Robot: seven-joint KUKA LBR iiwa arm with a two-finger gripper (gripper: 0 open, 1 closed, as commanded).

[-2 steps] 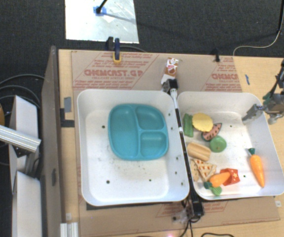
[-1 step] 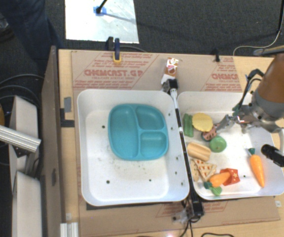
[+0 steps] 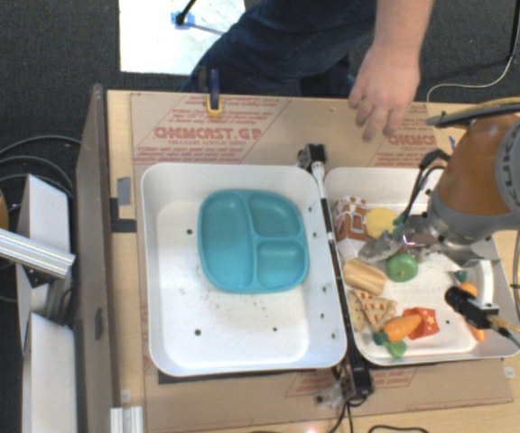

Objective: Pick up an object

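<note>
- The two-finger gripper [image 3: 392, 242] sits low in the right-hand shallow white bin [image 3: 487, 345], at the end of the grey arm with the orange band [image 3: 477, 174]; whether it is released or clenched cannot be told from the camera view, as the tip is small and partly masked by the wrist
- No item is visibly held between its tips, so the grasp is judged not yet made
- The nearest candidate is the round green toy fruit [image 3: 403, 266], lying just below and touching or nearly touching the tip; the view does not settle which
- The yellow rounded toy piece [image 3: 380, 220] lies just above and to the left of the tip
- The tan cylindrical bread-like roll [image 3: 365, 276] lies down and to the left of the tip, near the divider between the bins
- For a sound pick, the tip should be centred over one item, most likely the green fruit, and straddle its widest part before closing; a round body is likely to roll away if caught off-centre
- Neighbouring items stand close, so a straight vertical approach is judged safer than a sweeping one
- Further out, an orange carrot-shaped toy [image 3: 401, 327] and a red flat piece [image 3: 425, 322] lie near the bin's front wall
- The left-hand white bin [image 3: 174, 332] holds a teal plastic compartment plate [image 3: 251, 240], well apart from the tip
- A person's hand [image 3: 385, 88] hangs over the cardboard sheet [image 3: 242, 124] behind the bins
</note>
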